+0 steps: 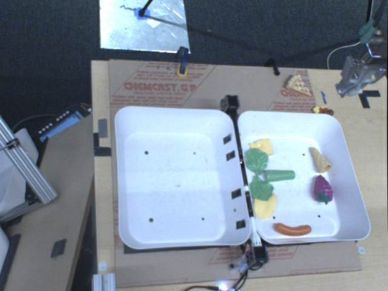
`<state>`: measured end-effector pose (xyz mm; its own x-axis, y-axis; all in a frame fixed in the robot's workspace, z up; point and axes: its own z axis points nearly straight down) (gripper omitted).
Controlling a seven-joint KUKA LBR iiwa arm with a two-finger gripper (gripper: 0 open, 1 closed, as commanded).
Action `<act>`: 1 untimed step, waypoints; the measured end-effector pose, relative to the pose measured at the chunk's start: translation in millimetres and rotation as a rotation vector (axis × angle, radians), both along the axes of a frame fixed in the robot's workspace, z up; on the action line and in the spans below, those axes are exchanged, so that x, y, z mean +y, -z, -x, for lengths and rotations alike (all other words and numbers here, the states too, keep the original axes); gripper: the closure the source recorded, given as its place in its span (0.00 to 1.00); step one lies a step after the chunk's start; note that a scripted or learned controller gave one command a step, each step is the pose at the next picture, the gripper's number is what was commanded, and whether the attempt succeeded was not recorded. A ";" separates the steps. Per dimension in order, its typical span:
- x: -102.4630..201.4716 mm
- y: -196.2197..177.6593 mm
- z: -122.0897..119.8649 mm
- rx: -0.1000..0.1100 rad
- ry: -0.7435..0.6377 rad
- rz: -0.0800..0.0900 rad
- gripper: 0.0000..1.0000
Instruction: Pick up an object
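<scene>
End effector sits at the far right edge, above the back right corner of the worktop, well clear of both bins. Can't tell whether it is released or clenched from here; nothing visible in it.

Left bin: bare white floor, just a few small dark dots.

Right bin has all the pickable stuff:
- yellow piece near the back, by the divider
- green leafy piece just in front of it, touching or nearly so
- green stalk-like piece lying flat, pointing right
- second leafy green with another yellow piece just in front, both beside the divider
- sausage along the front wall
- purple eggplant right of centre
- tan cone just behind the eggplant, apart from it

Outside the bins: pizza slice on the cardboard behind the right bin, near the end effector. Yellow-blue clamp at the back edge of the worktop.
</scene>
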<state>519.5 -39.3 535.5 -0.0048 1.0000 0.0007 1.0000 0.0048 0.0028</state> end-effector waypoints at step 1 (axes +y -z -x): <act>-25.4 1.3 -59.0 0.000 0.005 0.002 1.00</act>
